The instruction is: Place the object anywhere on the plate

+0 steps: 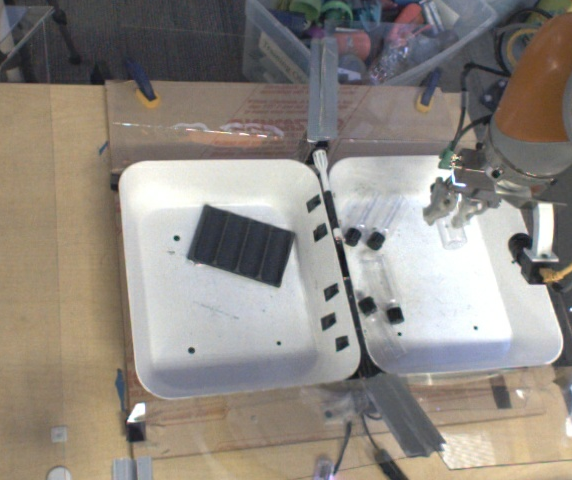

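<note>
**Gripper [453,218] transfer: securing and placing**

Camera view:
- Find gripper low over the shallow right white bin [526,340], toward its far side. Cannot tell whether open, closed or loaded.
- Note the small clear pieces with black caps [366,238] lying loose near the central divider [332,268].
- Confirm a firm hold before lifting.
- Clear the divider, then lower over the middle of the black ribbed rectangular plate [241,245], flat in the left white bin [156,353].
- Release low.

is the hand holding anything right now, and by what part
Cannot be told: the hand hangs over the right bin, and nothing clearly shows in it.
</note>
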Available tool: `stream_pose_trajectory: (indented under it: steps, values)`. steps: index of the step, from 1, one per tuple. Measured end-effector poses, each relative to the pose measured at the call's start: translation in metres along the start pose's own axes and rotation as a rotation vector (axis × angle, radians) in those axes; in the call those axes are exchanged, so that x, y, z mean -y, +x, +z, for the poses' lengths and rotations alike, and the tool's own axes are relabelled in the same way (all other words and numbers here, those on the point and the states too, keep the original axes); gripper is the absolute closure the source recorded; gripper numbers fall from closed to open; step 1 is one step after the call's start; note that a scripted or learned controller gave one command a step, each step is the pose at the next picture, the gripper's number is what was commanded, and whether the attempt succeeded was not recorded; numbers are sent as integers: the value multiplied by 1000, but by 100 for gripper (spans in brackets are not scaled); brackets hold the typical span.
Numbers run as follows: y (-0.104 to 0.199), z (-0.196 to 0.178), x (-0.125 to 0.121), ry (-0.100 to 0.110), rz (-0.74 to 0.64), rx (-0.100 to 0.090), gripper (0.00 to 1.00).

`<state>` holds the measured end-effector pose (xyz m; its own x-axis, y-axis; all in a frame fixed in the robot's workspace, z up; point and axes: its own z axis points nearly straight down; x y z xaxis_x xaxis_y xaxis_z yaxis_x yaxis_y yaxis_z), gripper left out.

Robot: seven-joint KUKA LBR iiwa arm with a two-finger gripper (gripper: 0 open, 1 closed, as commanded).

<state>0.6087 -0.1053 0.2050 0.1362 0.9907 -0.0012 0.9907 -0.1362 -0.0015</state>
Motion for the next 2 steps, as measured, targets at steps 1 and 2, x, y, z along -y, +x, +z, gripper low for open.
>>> stream_pose_trajectory:
  steps: [1,2]
  values:
    - [10,40,-54,-2,-104,0,100]
    - [44,20,-53,-2,115,-1,100]
